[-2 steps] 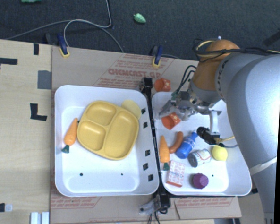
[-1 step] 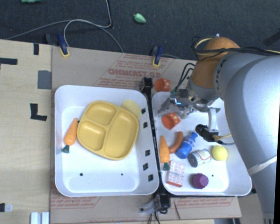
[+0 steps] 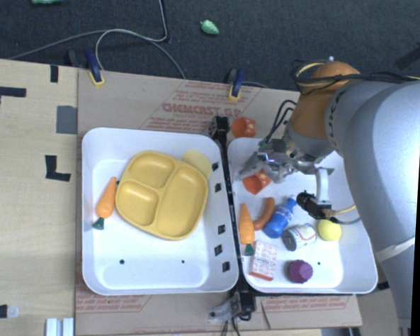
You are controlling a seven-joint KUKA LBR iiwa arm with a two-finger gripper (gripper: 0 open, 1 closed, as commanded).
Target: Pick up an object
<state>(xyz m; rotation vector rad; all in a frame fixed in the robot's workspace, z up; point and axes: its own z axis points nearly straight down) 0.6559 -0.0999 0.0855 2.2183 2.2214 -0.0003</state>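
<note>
1. Hovering low in the right white bin (image 3: 352, 275), upper middle of frame: gripper (image 3: 267, 167), fingers apart, nothing between them.
2. Just below: small orange-red block (image 3: 256, 181). Descend squarely, straddle, close.
3. Avoid nudging the blue plastic bottle (image 3: 280, 218) nearby.

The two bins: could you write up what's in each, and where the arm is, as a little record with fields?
left bin: yellow tray, carrot at its left side
right bin: second carrot, sausage, blue bottle, yellow ball, purple ball, red-and-white packet, orange block
arm: reaches in from the right, over the right bin
gripper: just above the orange block; grip unclear
bench: cardboard under the bins
</note>
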